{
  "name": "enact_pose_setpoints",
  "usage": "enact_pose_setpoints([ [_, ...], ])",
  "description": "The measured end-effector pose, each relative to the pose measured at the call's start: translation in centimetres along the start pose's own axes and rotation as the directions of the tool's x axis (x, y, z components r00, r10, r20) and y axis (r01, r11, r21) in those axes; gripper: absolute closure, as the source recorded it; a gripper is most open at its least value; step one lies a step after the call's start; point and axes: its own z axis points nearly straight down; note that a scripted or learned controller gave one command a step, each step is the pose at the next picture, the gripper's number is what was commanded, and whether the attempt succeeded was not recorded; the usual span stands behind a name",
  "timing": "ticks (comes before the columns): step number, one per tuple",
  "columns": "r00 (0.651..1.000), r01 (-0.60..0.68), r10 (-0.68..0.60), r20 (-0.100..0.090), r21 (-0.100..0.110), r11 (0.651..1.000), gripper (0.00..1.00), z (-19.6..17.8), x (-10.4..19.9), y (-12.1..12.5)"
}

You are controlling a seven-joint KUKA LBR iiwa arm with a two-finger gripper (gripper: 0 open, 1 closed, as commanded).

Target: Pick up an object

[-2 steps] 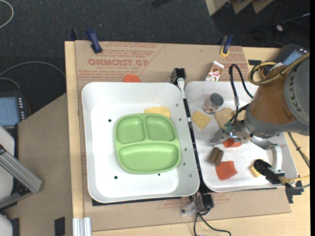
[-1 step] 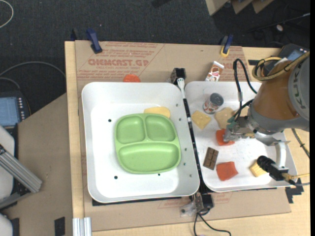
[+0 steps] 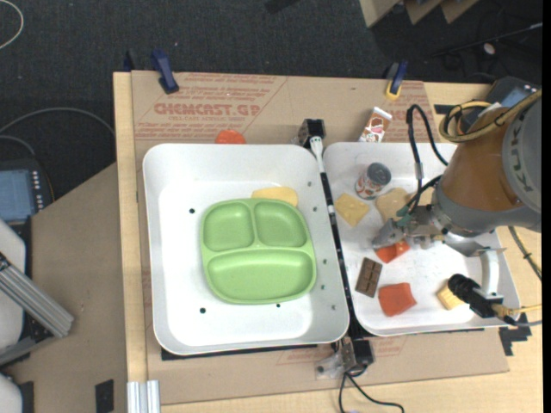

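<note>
**Brown bench (image 3: 258,101), two white bins, gripper (image 3: 403,228) low in the right bin (image 3: 430,318)**

The bench is flat brown board with printed lettering, and dark carpet lies around it. Places below are given from the gripper.

Nearest the camera, a strip of bare white floor runs along the right bin's front wall, the widest free room in that bin. Just beyond it, on the near side of the gripper, sit a matte red block (image 3: 396,298) and, toward the arm, a small yellow cube (image 3: 447,296). A flat brown bar (image 3: 368,276) lies near-left of the gripper, close to the rim the bins share.

The red bit (image 3: 392,250), small and angular, lies just beside the gripper on its near side, apart from the block. Whether they touch is unclear, and this angle does not reveal whether the gripper is spread or closed.

Far-left of the gripper lies a yellow wedge (image 3: 350,208), and a tan lump (image 3: 392,202) sits just behind it. Further back stands a small round can (image 3: 373,179), near the far wall.

Well to the left, the left bin (image 3: 172,231) holds a glossy green plate (image 3: 256,249) with three compartments, with open floor all round it.
</note>
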Motion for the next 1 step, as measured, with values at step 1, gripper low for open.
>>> enact_pose_setpoints([
  [1, 1.000, 0.007, -0.007, -0.014, 0.022, 1.000, 0.00, 1.78, 2.12, 0.57],
])
